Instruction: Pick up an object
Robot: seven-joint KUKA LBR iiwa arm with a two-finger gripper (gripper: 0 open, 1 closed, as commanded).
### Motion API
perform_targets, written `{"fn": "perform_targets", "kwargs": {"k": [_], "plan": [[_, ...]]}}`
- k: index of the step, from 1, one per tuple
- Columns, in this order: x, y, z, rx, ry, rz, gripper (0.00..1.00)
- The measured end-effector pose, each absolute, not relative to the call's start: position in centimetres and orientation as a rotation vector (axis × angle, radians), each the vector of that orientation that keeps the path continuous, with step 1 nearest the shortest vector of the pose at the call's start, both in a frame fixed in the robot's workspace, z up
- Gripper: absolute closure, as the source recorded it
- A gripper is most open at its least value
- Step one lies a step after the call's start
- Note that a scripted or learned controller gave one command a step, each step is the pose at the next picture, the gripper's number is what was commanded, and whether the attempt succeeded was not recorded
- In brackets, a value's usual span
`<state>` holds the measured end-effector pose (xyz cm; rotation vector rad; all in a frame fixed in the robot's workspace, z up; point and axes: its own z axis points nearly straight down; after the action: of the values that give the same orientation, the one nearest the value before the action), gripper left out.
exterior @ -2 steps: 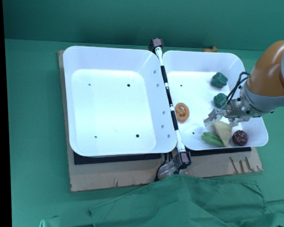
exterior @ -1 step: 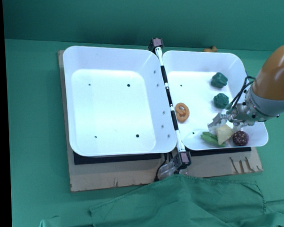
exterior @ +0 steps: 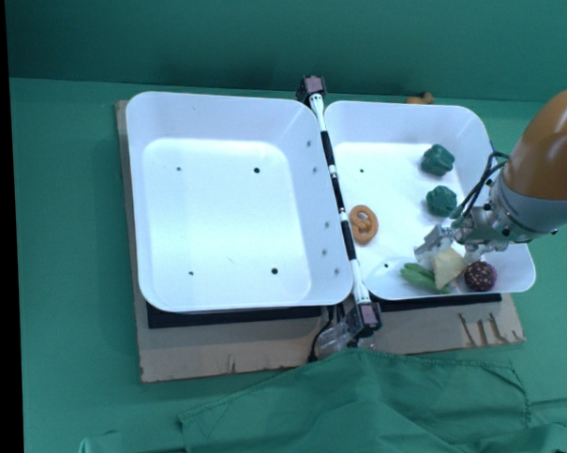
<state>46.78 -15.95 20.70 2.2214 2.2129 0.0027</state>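
Beside the end effector (exterior: 444,247) lies a pale wedge-shaped block (exterior: 448,266).

This looks like a robot lab. A big grey and orange robot arm (exterior: 544,177) reaches over a worktop (exterior: 68,230) covered in green cloth. Two white bins (exterior: 226,200) sit side by side on a flat piece of brown cardboard (exterior: 223,350). Small toy foods, like a pretzel (exterior: 362,224) and green peppers (exterior: 437,159), lie in the right bin for practice.
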Motion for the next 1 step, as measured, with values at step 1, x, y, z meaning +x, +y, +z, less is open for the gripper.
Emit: {"fn": "perform_targets", "kwargs": {"k": [1], "plan": [[46.78, -15.95, 20.71, 2.221, 2.213, 0.003, 0.00]]}}
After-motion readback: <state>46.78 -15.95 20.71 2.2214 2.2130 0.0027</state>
